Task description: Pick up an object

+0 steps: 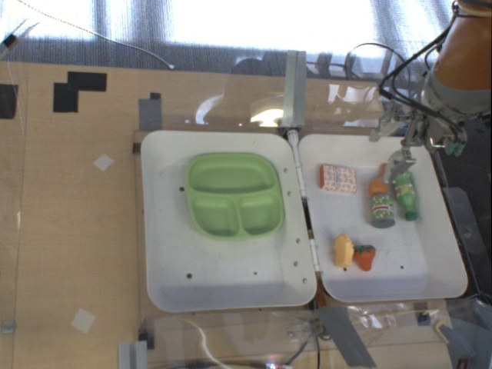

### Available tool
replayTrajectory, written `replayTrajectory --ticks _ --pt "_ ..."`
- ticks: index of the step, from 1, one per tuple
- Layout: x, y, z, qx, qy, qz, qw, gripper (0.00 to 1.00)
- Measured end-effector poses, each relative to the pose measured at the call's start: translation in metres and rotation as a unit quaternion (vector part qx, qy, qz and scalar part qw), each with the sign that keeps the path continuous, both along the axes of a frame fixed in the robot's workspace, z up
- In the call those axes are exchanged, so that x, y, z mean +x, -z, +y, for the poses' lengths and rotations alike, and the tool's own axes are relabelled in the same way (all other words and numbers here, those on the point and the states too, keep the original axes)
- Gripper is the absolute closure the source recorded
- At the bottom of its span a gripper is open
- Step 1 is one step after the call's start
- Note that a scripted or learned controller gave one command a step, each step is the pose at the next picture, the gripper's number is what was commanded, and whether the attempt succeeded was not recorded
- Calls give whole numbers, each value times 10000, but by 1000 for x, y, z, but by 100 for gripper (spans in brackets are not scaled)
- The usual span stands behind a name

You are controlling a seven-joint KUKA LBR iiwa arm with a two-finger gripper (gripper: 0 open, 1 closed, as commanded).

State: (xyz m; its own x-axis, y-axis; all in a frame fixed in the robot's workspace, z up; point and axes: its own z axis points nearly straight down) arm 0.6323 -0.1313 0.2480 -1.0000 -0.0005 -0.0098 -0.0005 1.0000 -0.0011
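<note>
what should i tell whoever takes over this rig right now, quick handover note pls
Gripper: over the back of the right white bin, just above the bottles; whether it grips anything cannot be told from this view.
In the right bin: red-and-white patterned flat packet at the back left, orange-capped sauce bottle and green bottle lying side by side under the gripper, yellow toy piece and red-orange toy piece touching near the front.
In the left white bin: green three-compartment plastic tray.
Done: nothing visibly lifted.
Left: grasp one item and lift it.
</note>
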Motion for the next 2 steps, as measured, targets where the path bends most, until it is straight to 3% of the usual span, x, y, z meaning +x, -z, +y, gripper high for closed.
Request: replayTrajectory --ticks 1,2 --pt "-10 142 -8 -35 -1651 -62 9863 0" --pt "-6 127 -7 -54 -1677 -135 9857 100"
